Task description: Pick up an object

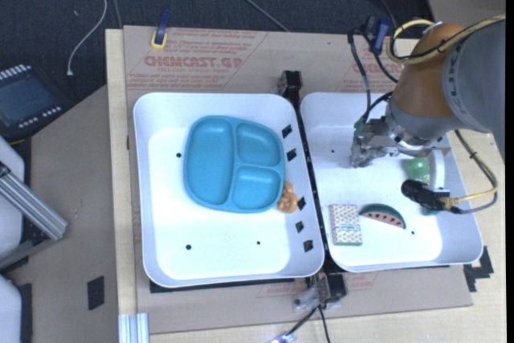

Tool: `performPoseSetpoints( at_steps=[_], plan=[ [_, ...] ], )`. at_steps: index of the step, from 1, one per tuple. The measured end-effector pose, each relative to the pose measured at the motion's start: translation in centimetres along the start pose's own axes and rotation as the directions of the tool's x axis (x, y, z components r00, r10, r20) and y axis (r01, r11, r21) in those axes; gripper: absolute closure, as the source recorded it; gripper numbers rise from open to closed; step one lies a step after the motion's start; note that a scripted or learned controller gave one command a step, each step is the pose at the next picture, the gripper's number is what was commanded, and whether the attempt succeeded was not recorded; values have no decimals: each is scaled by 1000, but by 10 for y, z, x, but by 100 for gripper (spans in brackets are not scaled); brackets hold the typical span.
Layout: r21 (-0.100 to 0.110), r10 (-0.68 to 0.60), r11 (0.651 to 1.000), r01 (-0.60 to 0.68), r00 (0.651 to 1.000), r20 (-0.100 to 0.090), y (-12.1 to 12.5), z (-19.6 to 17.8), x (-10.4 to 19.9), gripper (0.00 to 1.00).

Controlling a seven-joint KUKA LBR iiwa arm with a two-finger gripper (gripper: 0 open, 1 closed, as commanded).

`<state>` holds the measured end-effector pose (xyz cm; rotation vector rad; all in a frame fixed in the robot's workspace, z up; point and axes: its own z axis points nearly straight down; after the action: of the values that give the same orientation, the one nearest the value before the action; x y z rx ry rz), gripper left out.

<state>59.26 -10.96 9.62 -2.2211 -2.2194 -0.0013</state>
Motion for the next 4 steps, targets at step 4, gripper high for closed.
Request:
performPoseSetpoints(
  at_steps=[4],
  plan=[
    [-1,-6,1000,6,1000,0,-8,-142,40,100]
  ],
)
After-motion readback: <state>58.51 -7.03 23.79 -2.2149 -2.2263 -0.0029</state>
